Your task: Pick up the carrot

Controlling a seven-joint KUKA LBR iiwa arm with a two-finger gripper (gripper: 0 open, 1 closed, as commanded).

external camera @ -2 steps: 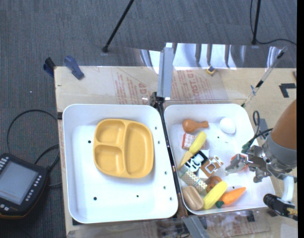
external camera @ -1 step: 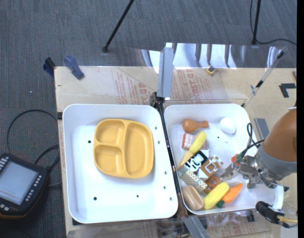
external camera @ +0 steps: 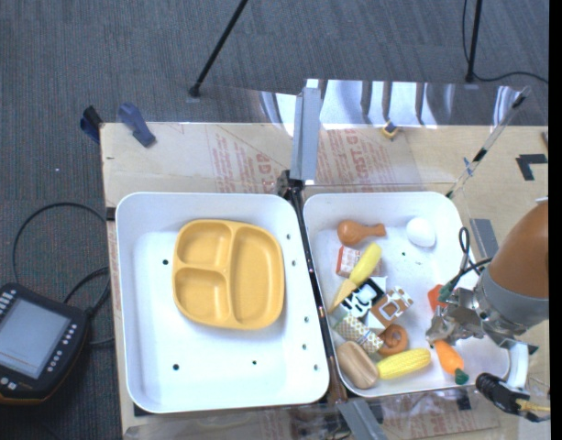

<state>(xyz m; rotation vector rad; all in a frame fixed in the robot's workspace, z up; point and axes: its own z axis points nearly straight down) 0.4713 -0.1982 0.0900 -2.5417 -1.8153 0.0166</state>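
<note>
Down at the near right corner of the right-hand bin (external camera: 446, 207), the gripper (external camera: 448, 330) hangs over the rim, with the carrot (external camera: 451, 359) right under it. From where I stand the orange root, with its green tuft pointing to the near right, seems to sit between the fingertips, yet I cannot tell whether they are clenched on it or merely touching it. The arm's grey wrist and orange band (external camera: 535, 250) come in from the right, above the bench.

The rest of that bin is crowded. A corn cob (external camera: 403, 364) lies along the near wall, just left of the carrot, with a bread roll (external camera: 357, 363) beside it and a small brown doughnut (external camera: 393, 337) a little farther back. A banana (external camera: 358, 274) slants through the middle, a chicken drumstick (external camera: 358, 233) lies at the far side, and a white egg (external camera: 421, 233) rests near the far right corner.

The left bin (external camera: 138, 337) holds a yellow divided plate (external camera: 229, 273), well apart from the carrot.
</note>
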